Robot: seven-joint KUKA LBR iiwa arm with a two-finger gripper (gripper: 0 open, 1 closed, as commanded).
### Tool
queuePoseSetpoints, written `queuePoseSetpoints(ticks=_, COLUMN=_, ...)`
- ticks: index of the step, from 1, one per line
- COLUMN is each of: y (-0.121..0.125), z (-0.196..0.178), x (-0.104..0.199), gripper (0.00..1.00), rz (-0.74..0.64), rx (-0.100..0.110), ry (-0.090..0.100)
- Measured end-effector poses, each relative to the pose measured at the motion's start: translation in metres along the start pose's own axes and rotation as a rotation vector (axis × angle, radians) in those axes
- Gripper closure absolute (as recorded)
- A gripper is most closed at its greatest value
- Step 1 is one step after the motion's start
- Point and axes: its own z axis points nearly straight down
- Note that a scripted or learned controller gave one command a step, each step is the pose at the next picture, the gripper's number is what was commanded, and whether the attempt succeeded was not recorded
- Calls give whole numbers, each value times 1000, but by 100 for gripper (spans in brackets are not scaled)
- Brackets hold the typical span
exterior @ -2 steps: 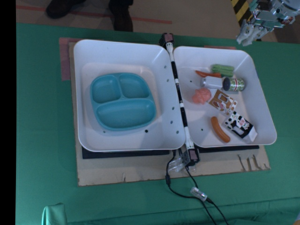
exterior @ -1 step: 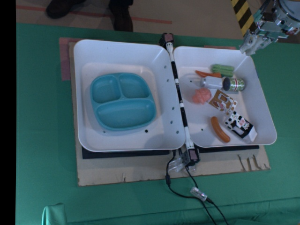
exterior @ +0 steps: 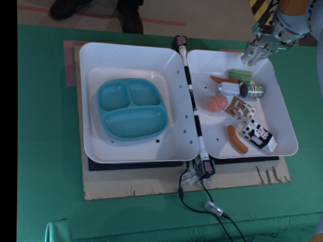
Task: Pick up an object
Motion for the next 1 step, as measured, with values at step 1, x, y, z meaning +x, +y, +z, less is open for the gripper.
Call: queuePoseSetpoints(ticks=1, y=13, z=46, x=-1, gripper=100, rz=1, rx=0, ry=-1)
